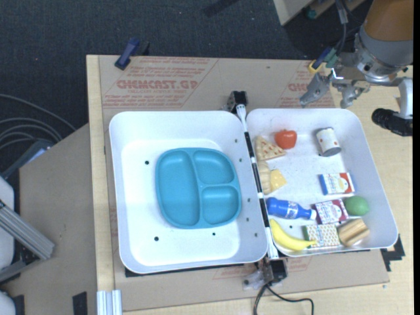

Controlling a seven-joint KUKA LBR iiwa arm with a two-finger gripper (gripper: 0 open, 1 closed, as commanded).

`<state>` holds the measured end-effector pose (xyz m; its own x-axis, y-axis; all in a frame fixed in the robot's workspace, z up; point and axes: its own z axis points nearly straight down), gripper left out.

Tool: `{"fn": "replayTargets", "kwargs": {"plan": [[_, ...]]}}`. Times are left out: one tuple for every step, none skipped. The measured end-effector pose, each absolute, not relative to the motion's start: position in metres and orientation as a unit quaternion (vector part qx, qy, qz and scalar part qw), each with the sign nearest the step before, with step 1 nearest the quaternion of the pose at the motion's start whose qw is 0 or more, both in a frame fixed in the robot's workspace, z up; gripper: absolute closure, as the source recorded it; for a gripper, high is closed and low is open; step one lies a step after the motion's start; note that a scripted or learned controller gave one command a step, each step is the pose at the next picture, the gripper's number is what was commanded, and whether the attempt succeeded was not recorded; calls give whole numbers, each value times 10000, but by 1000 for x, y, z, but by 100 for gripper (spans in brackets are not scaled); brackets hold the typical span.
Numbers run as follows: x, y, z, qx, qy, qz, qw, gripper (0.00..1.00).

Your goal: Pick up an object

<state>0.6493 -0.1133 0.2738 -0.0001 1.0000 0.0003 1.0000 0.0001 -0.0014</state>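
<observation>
My gripper (330, 93) hangs over the back rim of the right bin (377, 176), open, with nothing between its fingers. Below it in that bin lie a silver can (327, 141), a red tomato (285, 138), a waffle piece (269, 149) and a cheese wedge (275, 179). Nearer the front are a blue bottle (289, 209), a banana (287, 239), small cartons (335, 184), a green ball (357, 206) and a bread roll (353, 231).
The left bin (128, 176) holds a blue divided plate (197, 187). A black clamp (237, 100) sits at the back between the bins. A blue clip (129, 53) lies at the bench's far left corner.
</observation>
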Motion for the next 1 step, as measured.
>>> {"fn": "replayTargets", "kwargs": {"plan": [[662, -128, 135, -7075, -7067, 18, 27, 0]]}}
